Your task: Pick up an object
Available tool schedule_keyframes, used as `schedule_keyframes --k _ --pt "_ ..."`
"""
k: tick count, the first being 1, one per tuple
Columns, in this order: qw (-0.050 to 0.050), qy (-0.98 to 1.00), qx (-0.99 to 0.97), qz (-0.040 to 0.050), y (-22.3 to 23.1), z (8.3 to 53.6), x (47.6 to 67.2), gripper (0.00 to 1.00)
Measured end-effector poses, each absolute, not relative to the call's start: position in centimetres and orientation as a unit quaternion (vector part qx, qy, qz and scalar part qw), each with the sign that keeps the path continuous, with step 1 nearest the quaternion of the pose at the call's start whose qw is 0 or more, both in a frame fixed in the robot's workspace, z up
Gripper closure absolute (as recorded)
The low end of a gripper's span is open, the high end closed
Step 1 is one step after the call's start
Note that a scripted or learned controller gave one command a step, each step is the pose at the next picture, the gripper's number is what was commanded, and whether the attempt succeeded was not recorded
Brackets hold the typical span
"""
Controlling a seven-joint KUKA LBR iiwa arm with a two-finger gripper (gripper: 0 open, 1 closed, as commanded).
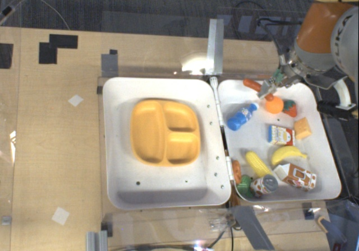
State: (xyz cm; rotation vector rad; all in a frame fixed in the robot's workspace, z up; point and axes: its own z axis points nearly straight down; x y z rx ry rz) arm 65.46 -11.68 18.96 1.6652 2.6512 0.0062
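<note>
My gripper [271, 88] hangs over the right bin's [325, 138] far end, and I cannot tell how it is set. An orange [274, 105] sits just below it, a blue bottle [240, 118] down-left; the carton [280, 134] print is unreadable.

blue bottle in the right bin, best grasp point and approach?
Grip the blue bottle across its body, mid-length, coming straight down from above. It lies on its side, slanted, white cap toward the upper right, with bare bin floor on both long sides, so fingers should close across the narrow width. The gripper sits up right of it.
</note>
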Motion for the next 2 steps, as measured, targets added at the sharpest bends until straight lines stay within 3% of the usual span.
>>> schedule_keyframes --k 1,2 --pt "0.004 0.794 0.607 0.0018 -19.0 8.8 64.7 1.0" --pt "0.009 0.809 0.588 0.0061 -11.2 20.9 64.9 1.0"
